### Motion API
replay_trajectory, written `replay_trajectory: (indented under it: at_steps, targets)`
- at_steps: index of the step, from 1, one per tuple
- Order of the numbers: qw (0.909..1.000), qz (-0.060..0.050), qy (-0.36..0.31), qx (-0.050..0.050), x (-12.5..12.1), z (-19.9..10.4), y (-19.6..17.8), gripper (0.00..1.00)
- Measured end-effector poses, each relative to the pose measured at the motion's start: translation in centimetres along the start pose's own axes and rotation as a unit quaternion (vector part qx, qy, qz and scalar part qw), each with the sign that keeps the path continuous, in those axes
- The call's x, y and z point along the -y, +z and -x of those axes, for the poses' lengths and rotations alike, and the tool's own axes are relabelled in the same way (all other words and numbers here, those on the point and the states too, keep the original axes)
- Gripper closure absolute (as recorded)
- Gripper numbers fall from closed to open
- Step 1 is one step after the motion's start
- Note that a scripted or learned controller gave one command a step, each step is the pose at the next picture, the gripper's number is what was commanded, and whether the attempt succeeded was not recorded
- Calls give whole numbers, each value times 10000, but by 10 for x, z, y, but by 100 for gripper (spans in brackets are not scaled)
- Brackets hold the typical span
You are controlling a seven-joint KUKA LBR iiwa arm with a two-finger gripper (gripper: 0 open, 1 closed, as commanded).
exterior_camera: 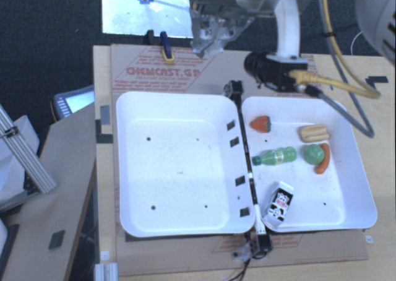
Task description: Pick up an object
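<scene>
Plainly, with our gripper (207,41) high above the bench, its grasp beyond our telling, we risk nudging the green bottle (276,156) aside on descent.

Right bin (352,150): strawberry (260,124), bread roll (313,132), green bottle (275,156) lying flat, green-orange vegetable (317,155), milk carton (279,204).

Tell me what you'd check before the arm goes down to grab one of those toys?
1. Objects to pick in the right bin: ok, green bottle, hot dog, milk carton.
2. Bottle lying apart from its neighbours: ok.
3. Gripper above a target: not ok, it hangs beyond the bins' far edge.
4. Fingers ready: cannot tell.
5. Carton away from the wall: not ok, it lies against the divider.
</scene>
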State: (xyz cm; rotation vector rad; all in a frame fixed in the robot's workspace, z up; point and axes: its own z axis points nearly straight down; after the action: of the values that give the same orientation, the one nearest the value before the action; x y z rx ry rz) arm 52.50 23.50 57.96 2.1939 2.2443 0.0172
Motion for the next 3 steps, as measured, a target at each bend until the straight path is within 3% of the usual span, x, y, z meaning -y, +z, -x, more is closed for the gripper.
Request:
replay_trajectory:
  at_steps: [1,2,3]
  targets:
    - [10000,-4,-6,2,0,0,0,0]
    - [10000,8,-21,-3,0,0,-11,100]
    - [10000,5,-27,-3,0,0,-11,0]
